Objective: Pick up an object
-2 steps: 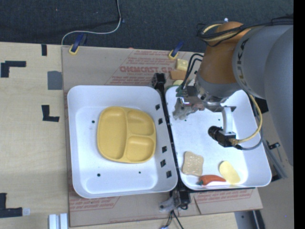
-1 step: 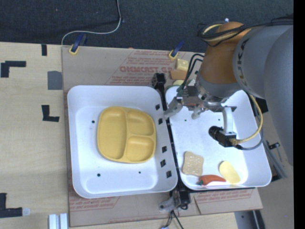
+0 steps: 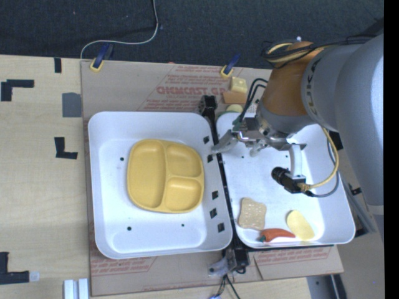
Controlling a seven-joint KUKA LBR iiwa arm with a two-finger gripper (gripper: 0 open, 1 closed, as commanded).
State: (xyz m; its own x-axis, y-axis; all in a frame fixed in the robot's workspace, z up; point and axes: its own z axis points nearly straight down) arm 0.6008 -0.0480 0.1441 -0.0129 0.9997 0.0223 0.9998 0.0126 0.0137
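Objects for picking lie along the near edge of the right bin point(image 3: 336, 226): a rough tan bread slice point(image 3: 252, 213), a smooth yellow oval point(image 3: 301, 225), a thin red-orange pepper point(image 3: 276, 234). The left bin point(image 3: 103, 229) holds a glossy yellow divided plate point(image 3: 165, 174). The metal gripper point(image 3: 259, 136) hangs above the right bin; its grip state I cannot tell.

Grey arm point(image 3: 349, 86) w/ orange band, yellow cable, metal wrist fittings.

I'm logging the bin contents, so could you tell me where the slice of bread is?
The bread slice lies in the right bin, near its front left corner, beside the orange-red piece.
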